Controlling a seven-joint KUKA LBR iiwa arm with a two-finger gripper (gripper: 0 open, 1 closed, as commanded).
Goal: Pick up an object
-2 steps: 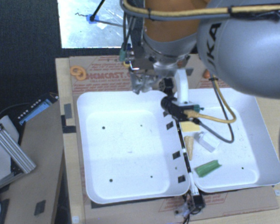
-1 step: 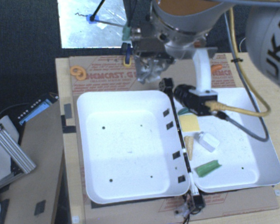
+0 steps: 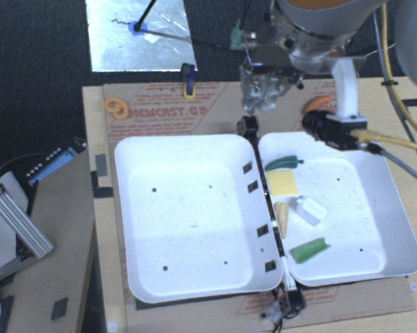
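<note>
Several small items lie in the right bin point(image 3: 382, 207), near its left wall. They are a dark green pod point(image 3: 283, 163), a yellow square block point(image 3: 281, 183), an orange cone point(image 3: 282, 217), a small white block point(image 3: 310, 210) and a bright green piece point(image 3: 309, 250). My gripper point(image 3: 259, 98) hangs raised above the back edge of the bins, over the divider between them. It is behind and above the dark green pod, and nothing shows in its grasp.
The left bin point(image 3: 195, 277) sits beside the right one. An orange ring point(image 3: 116, 108) and a yellow-blue clamp point(image 3: 188, 82) rest on the board behind. A black cable fitting point(image 3: 333, 130) overhangs the right bin's back rim. A foil sheet point(image 3: 140, 28) lies further back.
</note>
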